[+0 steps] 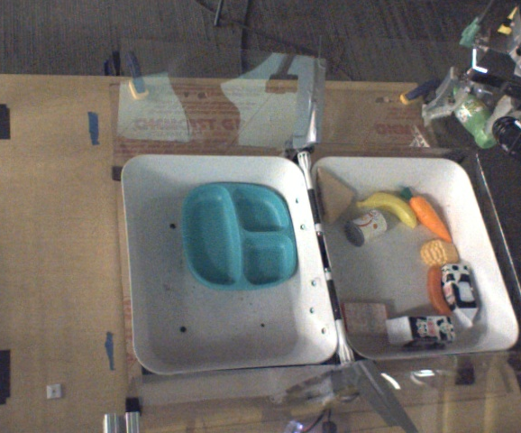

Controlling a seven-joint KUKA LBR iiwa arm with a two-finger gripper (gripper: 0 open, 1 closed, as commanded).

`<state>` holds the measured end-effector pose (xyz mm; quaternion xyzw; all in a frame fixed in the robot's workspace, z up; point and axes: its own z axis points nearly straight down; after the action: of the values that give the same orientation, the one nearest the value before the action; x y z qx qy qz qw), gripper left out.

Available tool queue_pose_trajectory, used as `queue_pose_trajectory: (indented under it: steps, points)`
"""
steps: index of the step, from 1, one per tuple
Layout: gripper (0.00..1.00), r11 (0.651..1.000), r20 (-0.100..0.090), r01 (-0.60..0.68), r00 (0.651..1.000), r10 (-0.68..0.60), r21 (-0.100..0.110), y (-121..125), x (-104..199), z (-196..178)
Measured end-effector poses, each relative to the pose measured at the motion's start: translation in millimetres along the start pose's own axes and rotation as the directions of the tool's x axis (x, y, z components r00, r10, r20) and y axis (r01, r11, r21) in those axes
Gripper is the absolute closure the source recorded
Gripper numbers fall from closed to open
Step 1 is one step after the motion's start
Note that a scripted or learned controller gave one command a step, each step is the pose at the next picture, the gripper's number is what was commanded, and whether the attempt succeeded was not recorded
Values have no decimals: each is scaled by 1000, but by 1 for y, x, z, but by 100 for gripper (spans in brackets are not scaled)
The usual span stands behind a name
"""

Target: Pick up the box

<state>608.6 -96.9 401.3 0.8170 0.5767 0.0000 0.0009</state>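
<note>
In the right bin [488,207], at the near corner by the middle wall, sits the small brown box [365,315], just beside a cow-spotted carton [423,329]. My pincer [466,97] hangs past the far edge. I cannot tell if it is open. I should come straight down and miss the carton.

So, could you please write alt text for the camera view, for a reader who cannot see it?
The arm's tool sits at the upper right, outside the right bin, which holds a banana, a carrot, a can and two cow-patterned boxes. The left bin holds a teal divided tray.
</note>
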Motion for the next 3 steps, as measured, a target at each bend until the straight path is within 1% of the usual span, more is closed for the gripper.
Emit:
queue_pose_trajectory:
  steps: [1,2,3]
  points:
    - [0,1000,0,-18,1000,18,2,-14,-118,90]
    - [0,972,0,-235,972,235,4,-69,-119,260]
    - [0,976,-3,-216,976,216,-13,-69,-129,270]
